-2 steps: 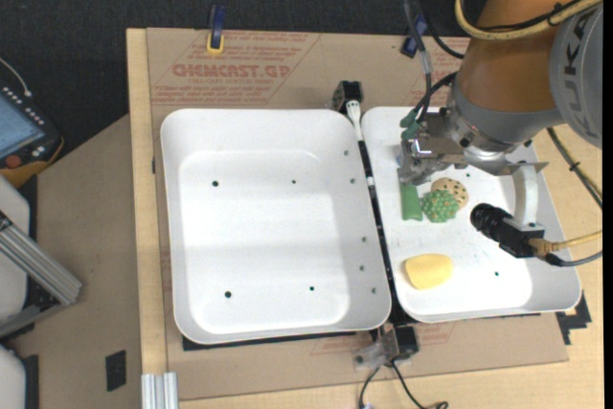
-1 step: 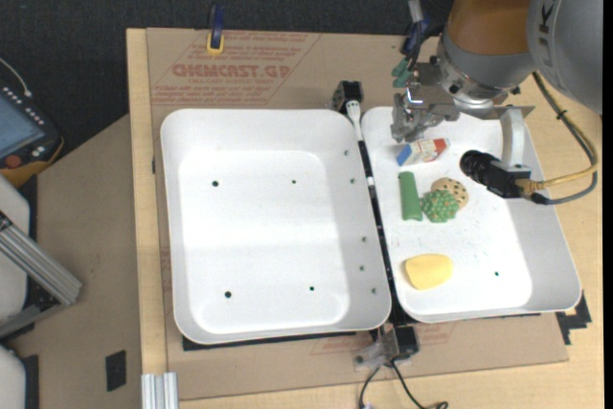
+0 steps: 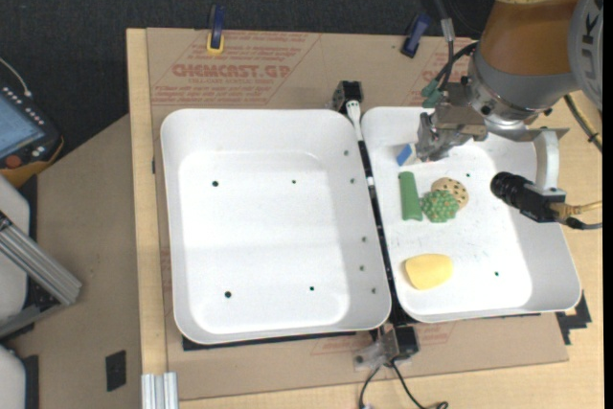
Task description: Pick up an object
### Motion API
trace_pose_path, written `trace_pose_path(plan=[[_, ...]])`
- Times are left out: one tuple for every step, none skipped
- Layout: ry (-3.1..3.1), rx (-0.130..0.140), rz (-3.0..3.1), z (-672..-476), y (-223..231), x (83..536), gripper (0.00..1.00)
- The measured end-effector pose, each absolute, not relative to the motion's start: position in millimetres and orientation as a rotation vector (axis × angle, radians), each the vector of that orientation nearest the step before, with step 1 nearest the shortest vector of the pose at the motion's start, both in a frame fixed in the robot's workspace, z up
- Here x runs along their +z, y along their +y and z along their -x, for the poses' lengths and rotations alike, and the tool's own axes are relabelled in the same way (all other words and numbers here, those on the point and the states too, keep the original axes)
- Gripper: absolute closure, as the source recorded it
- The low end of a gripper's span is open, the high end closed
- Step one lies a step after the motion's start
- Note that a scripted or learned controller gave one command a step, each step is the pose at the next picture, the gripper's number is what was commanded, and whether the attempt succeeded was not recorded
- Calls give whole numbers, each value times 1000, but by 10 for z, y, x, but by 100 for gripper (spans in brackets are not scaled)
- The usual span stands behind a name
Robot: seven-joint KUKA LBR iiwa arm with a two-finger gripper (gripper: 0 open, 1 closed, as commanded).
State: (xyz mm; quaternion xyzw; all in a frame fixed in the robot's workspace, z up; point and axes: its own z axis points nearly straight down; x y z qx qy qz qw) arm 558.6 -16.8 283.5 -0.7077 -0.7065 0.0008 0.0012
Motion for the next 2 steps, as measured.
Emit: trace_pose_path(plan=[[-2216,3,2222,-5168,-307,2893,100],[-2216,5,2221,-4771,-363,2700,100]])
